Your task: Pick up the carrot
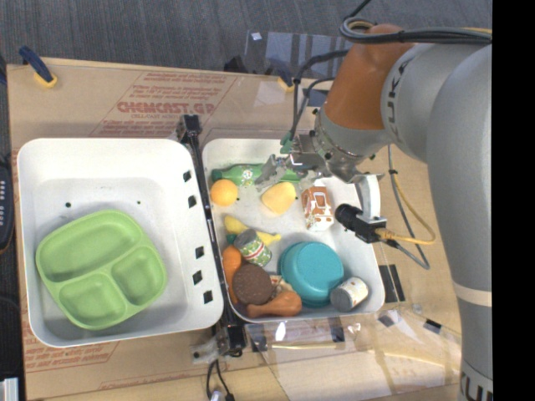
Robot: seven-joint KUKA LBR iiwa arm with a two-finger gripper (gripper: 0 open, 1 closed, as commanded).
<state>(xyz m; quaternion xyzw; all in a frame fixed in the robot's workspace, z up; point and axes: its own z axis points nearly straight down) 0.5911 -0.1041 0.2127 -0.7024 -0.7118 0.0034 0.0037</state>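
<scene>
Now, by part:
Arm [435, 98]: grey, with an orange band above the wrist; it enters from 3 o'clock and reaches over the upper part of the right bin.
Gripper [280, 167]: low over the right bin's 12 o'clock area, just above a green leafy toy and a yellow lemon-like piece.
Fingers: too blurred and crowded by the wrist hardware to tell whether they are spread or pressed together; nothing is seen pinched between them.
Carrot [231, 265]: orange, lying against the right bin's 9 o'clock wall, just beside a brown round cookie-like piece and well apart from the gripper.
Right bin [368, 303]: white, shallow, crowded with toys.
Orange ball [223, 192]: at the bin's 10 o'clock, near the green leafy toy [242, 174].
Yellow lemon-like piece [278, 197]: near the bin's centre, toward 12 o'clock.
Teal bowl [312, 271]: upside down at 5 o'clock, with a small white can [349, 293] touching its 4 o'clock side.
Brown round piece [252, 284]: at 7 o'clock, beside the carrot.
Left bin [50, 153]: white, holding a green divided plate [100, 267] at its 7 o'clock.
Surface [125, 98]: cardboard-covered, under both bins.
</scene>
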